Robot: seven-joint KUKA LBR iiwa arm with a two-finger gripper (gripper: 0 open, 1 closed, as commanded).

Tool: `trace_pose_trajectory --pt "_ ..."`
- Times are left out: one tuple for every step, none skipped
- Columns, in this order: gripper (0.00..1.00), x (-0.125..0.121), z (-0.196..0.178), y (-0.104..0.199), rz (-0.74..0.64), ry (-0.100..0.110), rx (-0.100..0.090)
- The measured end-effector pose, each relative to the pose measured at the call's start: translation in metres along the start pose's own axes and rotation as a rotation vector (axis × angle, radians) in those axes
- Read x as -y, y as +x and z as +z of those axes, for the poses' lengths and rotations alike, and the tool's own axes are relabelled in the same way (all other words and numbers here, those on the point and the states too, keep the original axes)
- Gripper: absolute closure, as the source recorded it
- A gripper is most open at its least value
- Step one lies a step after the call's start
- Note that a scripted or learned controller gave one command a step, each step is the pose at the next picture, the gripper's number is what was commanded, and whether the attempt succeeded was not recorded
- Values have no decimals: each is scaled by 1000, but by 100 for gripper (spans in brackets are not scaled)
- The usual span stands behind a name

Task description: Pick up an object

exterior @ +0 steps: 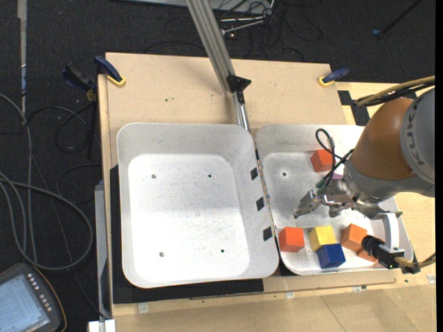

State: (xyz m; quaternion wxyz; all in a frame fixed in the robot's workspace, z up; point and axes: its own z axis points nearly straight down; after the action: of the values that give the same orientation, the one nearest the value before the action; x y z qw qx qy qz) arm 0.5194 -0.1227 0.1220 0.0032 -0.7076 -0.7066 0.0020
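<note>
My gripper (320,209) hangs over the middle of the right bin (277,151), open, with nothing between its fingers. Just below it a yellow block (322,236) sits between an orange block (291,238) on its left and another orange block (355,235) on its right. A blue block (331,255) lies against the bin's near rim. An orange cube (320,160) rests further back, beside the arm's wrist. A small purple piece (337,176) peeks out from under the wrist, mostly hidden.
The left bin (183,199) lies beside the right one, their rims touching. A slanted metal pole (211,37) comes down to the back of the bins. The arm's orange band (387,140) covers the right bin's far right side. Clamps hold the board's back corners.
</note>
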Motion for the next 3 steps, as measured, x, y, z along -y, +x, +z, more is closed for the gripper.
trace_pose_trajectory --pt "0 0 28 0 0 -6 2" --pt "100 -1 16 0 -1 -10 2" --pt "100 -4 -26 2 -3 -13 3"
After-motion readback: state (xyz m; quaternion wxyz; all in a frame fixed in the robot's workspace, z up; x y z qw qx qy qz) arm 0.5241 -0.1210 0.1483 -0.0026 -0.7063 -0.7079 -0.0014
